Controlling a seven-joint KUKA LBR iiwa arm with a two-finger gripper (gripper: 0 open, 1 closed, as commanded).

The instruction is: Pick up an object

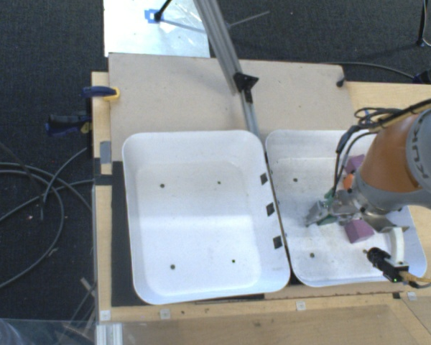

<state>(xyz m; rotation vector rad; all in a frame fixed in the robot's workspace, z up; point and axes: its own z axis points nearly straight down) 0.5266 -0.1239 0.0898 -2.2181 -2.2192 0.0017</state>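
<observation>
Two white bins; pincer low in right bin, state unclear; no legible writing.

Grey arm from the right, end effector low, pointing left

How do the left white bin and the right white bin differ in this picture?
The left bin shows its whole bare floor with small dark dots; the right bin is partly covered by the arm and the gripper. The right bin holds purple objects near the gripper; no such object lies in the left bin. Both bins are shallow, white, and sit side by side, joined by dark clips.
</observation>
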